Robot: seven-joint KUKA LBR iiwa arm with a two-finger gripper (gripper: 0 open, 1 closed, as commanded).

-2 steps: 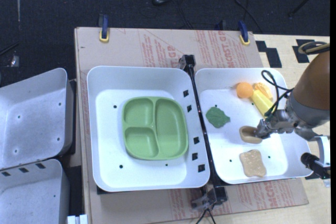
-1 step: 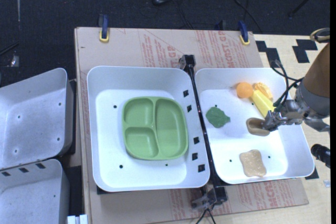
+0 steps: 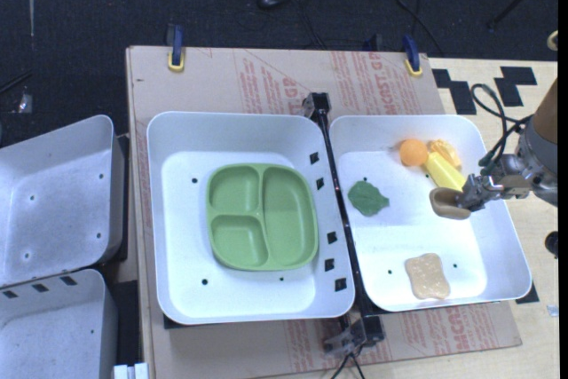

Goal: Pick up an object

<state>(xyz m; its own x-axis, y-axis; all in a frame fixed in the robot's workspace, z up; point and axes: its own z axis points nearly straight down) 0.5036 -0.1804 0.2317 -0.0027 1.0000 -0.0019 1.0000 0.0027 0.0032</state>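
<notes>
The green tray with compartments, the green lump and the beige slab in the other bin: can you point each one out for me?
green tray (image 3: 264, 217): camera view, on the ridge where its dividers meet.
green lump (image 3: 367, 198): camera view, on its middle.
beige slab (image 3: 427, 276): camera view, on its top face.

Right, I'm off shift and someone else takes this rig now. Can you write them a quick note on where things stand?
Gripper: low at the right bin's right wall, over a brown rounded item; whether it has a grip cannot be told.
Right bin: orange ball and yellow elongated toy touching at the back, green crumpled piece near the divider, tan bread-like slab at the front.
Left bin: light green three-compartment plastic tray.
Done: nothing visibly lifted.
Left: secure one object and raise it.
</notes>
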